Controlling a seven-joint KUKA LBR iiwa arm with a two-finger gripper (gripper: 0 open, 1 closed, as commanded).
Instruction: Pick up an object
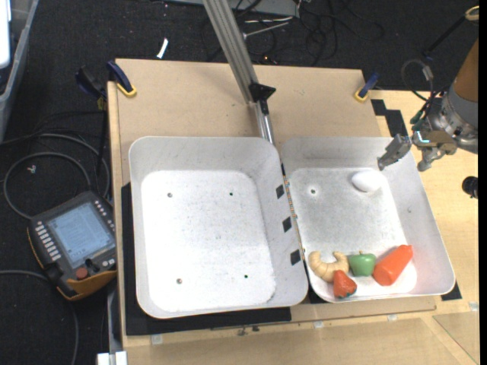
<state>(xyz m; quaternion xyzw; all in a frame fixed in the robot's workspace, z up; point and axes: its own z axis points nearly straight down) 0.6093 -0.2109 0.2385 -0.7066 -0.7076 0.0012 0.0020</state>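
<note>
The arm [466, 90] enters from the right edge, its wrist angled downward and to the left. The gripper [409, 155] hangs with both fingers [393, 153] spread apart, nothing between them.

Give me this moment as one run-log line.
gripper: open, above right bin far edge, holding nothing | white object: near gripper | carrot, green pepper: near edge

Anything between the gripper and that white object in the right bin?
Nothing visible. The gripper sits over the right bin's far right rim, and the white object lies just to its left on bare bin floor. The other items are clustered at the near edge.
</note>
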